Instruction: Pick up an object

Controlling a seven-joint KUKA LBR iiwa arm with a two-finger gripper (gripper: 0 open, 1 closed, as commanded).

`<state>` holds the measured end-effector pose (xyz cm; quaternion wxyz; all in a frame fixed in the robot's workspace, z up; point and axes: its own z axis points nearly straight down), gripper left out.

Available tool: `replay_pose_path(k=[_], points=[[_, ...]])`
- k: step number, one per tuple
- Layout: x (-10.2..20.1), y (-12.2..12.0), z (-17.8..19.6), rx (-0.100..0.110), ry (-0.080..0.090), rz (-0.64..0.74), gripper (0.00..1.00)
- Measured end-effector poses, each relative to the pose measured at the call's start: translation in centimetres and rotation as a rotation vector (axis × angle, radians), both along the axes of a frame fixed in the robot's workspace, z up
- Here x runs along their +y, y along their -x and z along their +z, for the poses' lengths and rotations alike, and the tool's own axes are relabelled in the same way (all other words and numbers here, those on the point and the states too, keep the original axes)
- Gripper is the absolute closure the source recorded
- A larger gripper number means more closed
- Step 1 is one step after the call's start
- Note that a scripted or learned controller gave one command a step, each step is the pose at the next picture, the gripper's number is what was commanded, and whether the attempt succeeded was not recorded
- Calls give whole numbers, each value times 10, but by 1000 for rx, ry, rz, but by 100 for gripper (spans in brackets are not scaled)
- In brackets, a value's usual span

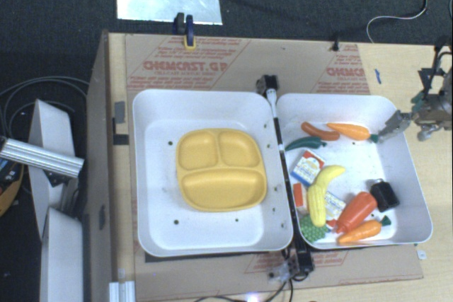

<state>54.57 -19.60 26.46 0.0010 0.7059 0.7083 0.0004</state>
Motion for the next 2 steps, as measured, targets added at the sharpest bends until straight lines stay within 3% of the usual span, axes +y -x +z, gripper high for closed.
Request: replay_pose_path(k=[1, 2], points=[[57, -40, -102, 4, -2, 1, 0], [95, -10, -172, -7, 1, -1, 0]])
